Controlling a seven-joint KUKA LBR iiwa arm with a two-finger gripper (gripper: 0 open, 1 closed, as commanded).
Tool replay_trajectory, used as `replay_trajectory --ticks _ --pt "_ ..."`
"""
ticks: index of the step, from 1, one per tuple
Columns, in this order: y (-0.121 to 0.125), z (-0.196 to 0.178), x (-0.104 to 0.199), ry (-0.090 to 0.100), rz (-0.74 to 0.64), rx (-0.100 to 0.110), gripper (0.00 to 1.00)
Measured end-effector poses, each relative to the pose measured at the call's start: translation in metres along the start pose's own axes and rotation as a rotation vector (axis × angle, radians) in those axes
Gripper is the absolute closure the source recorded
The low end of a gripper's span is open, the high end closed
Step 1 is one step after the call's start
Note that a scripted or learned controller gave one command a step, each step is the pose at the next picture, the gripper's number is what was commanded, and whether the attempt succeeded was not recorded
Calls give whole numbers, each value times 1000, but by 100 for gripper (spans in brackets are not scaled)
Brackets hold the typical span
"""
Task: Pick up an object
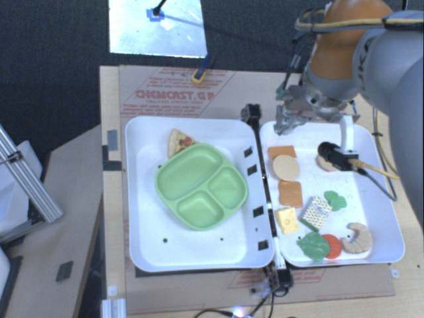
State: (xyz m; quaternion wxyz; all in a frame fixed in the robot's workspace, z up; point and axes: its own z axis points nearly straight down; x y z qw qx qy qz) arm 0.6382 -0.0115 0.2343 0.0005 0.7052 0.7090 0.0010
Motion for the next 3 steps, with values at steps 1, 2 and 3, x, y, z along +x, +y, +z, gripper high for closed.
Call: replay_trajectory --ticks 1,2,3 --pt "8 4 -3 -2 0 -1 100" --pt "0 14 -7 -2 4 -1 100" --pt "-4 18 3 -2 1 0 100"
